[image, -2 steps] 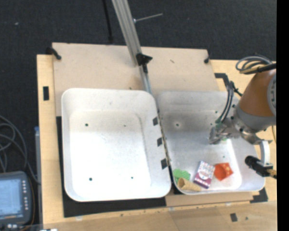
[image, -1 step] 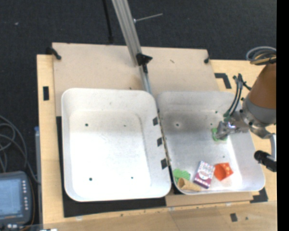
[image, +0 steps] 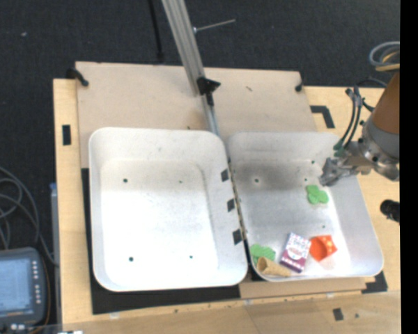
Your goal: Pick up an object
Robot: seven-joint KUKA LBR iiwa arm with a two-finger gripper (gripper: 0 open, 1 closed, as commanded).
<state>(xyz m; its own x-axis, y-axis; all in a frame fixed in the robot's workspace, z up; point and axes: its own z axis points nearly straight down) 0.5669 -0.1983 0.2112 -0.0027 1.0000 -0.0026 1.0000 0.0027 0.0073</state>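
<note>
The right bin (image: 279,160) holds several small objects. A green lump (image: 318,195) lies at its right middle. Along the front edge sit a red block (image: 322,247), a purple and white packet (image: 296,252), a tan cone-like piece (image: 273,266) and a second green piece (image: 262,252). My gripper (image: 331,172) hangs over the bin's right side, just up and right of the green lump. Nothing shows between its fingers.
The left bin (image: 160,207) lies beside the right one. A slanted metal pole (image: 188,44) rises from the back of the bench above the seam between the bins. Cables hang near the arm at the right edge.
</note>
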